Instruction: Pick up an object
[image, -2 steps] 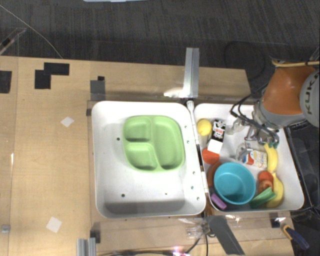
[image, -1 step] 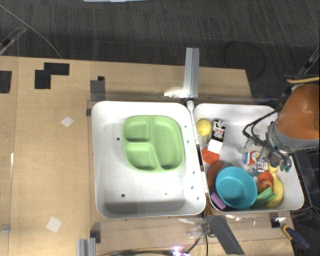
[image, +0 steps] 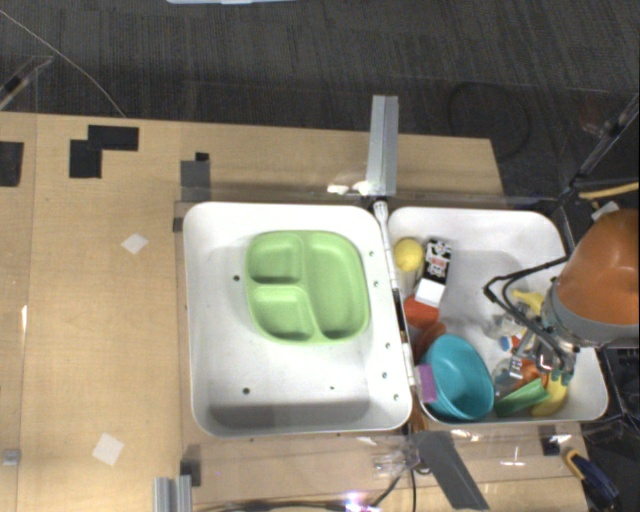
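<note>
Down in the right bin (image: 470, 225), the jaws (image: 535, 365) are hanging over a clutter of small things near the front right corner; whether they are spread or pressed together, I cannot tell. Just beside them a teal bowl (image: 462, 377) is lying tilted. A green divided tray (image: 305, 285) is sitting in the left bin (image: 215, 380).

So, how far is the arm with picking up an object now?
Nothing looks picked yet. The gripper is low in the right bin, over the clutter near a green and yellow object; whether it holds anything cannot be seen. The teal bowl and yellow ball lie untouched. Grasping and lifting remain.
</note>
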